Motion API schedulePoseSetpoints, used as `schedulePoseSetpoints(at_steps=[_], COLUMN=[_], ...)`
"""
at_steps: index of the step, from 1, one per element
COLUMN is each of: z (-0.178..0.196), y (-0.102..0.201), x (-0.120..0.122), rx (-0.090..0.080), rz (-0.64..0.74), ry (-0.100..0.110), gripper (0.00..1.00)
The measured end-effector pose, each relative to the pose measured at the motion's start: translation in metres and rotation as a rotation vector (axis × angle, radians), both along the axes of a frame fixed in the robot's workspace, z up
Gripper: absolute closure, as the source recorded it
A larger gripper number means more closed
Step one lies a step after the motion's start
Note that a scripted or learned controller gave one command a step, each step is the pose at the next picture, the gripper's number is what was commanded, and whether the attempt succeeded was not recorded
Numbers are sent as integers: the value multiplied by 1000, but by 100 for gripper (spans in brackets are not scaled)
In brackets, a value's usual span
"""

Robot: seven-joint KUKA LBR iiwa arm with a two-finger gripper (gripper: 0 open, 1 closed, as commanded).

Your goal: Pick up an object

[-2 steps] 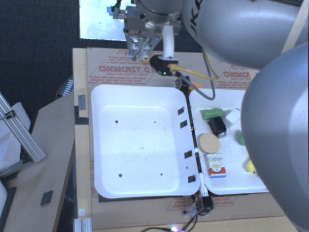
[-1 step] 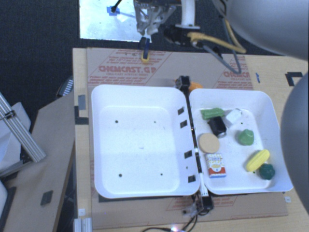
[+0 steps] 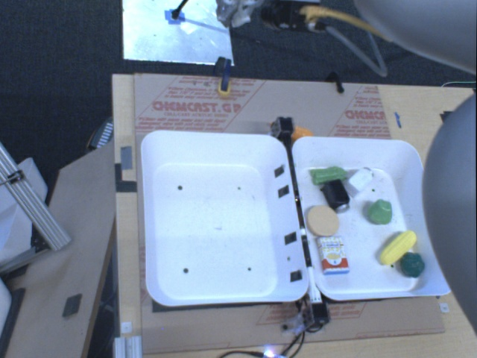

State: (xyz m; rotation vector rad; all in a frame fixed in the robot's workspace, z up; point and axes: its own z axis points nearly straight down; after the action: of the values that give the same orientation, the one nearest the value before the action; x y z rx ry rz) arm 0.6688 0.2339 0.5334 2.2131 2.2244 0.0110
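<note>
White bins sit on the counter (image 3: 186,99), the right bin (image 3: 406,155) holding a banana (image 3: 397,247), disc (image 3: 323,220) and carton (image 3: 334,255), while the tool (image 3: 240,6) hangs at the frame's top, approach unbegun; next comes descent over one target.

left bin (image 3: 216,222): open floor | right bin (image 3: 417,162): crowded; arm (image 3: 451,222) overhangs right edge
</note>
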Motion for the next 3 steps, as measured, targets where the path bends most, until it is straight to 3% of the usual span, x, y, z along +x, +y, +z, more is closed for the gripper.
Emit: schedulePoseSetpoints(at_steps=[1, 2, 3], z=[-138, 12, -164], y=[0, 0, 0], x=[-1, -10, -1], rx=[-6, 4, -7], rz=[-5, 1, -5], ry=[20, -10, 20], gripper=[100, 100, 100])
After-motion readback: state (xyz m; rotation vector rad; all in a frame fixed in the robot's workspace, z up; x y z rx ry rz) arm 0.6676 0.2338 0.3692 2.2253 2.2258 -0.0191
